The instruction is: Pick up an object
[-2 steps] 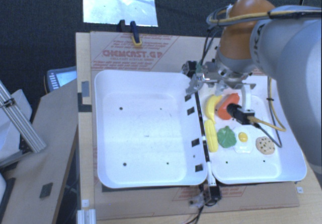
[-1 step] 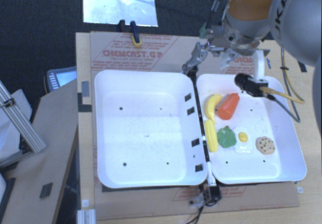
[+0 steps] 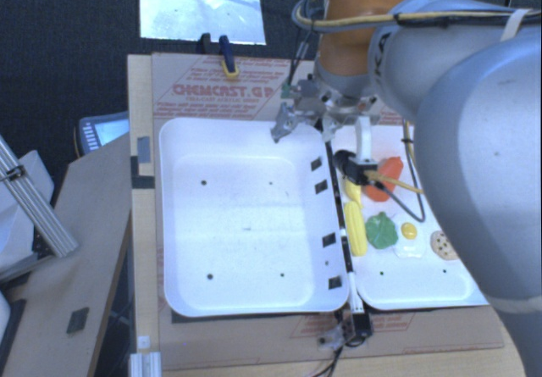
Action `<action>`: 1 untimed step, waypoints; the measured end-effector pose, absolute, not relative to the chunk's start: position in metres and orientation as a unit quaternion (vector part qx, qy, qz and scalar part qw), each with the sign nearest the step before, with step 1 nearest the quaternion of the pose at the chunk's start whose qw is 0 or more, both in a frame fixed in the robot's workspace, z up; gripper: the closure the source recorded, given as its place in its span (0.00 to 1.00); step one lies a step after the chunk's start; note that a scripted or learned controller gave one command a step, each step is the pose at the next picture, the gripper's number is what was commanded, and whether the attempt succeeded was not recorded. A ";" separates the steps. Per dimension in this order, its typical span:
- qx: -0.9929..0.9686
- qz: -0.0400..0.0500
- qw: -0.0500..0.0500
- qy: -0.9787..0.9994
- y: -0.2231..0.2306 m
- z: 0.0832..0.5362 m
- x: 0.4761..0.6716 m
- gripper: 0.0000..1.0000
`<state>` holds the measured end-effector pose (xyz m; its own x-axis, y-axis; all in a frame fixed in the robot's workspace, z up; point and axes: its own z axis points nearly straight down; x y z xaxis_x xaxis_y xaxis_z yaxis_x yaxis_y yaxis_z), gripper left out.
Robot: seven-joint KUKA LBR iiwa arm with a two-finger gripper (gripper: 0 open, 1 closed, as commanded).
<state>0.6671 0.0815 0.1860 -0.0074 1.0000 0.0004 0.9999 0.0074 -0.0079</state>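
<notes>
The arm [image 3: 457, 104] enters from 3 o'clock and fills the upper right of the camera view, its orange band [image 3: 368, 7] near 1 o'clock. The gripper [image 3: 326, 125] hangs over the back end of the divider between the two bins, just above centre. Whether its tips are spread or pressed together cannot be told from this angle, and nothing is seen between them.

The left bin [image 3: 246, 223] occupies the centre of the view. The right bin [image 3: 415, 282] lies toward 4 o'clock and holds the objects. A yellow corn cob [image 3: 356, 227] lies lengthwise along the divider. A green item [image 3: 382, 230] sits just beside it at its 3 o'clock. An orange item [image 3: 388, 172] lies toward the back of that bin, near the gripper. A small yellow piece [image 3: 409, 230] and a round cookie [image 3: 441, 242] lie farther toward 3 o'clock, next to the arm.
</notes>
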 end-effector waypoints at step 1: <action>-0.703 -0.006 -0.001 -0.711 0.150 0.289 0.628 0.00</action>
<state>0.6283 0.1499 0.2893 -0.0116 0.9999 0.0061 0.9999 0.0116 0.0102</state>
